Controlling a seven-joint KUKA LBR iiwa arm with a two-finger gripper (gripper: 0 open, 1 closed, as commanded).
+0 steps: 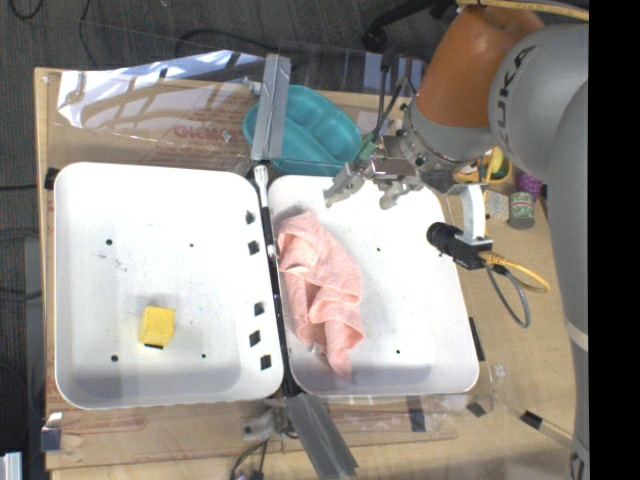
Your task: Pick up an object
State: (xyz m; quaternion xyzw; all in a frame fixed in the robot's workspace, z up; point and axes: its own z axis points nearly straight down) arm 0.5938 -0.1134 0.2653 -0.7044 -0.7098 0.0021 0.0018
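Now your gripper (364,190) hangs spread open and empty over the right bin's (440,358) far edge, near the pink cloth (318,286); a yellow block (157,326) lies in the left bin (80,258).

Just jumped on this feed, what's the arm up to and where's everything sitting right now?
The KUKA arm reaches in from the right, with its gripper open over the far edge of the right bin, holding nothing. A crumpled pink cloth lies along that bin's left side, apart from the gripper. A small yellow block sits in the left bin. A teal container stands behind the bins. Nothing has been picked up yet.
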